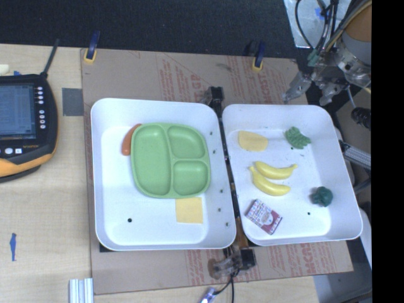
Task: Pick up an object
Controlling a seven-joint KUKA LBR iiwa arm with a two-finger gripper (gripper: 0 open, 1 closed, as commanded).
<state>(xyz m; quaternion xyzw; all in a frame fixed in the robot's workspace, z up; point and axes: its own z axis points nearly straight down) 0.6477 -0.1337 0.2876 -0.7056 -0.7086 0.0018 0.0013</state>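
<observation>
My gripper (310,93) hangs above the far edge of the right bin (341,169), its fingers spread and nothing between them. In that bin lie a pale yellow slice (252,141), a leafy green piece (297,137), two yellow bananas (273,169) side by side, a dark green broccoli-like lump (321,196) and a red packet (263,216). The left bin (107,219) holds a green divided plate (170,160), a yellow square slice (189,210) in front of it, and an orange-red item (128,139) partly tucked under the plate's left rim.
A teach pendant (19,122) lies on the bench at the far left. Two blue clamps (91,46) (255,54) pin the cardboard sheet (164,74) under the bins. Cables (315,11) hang near the arm at top right.
</observation>
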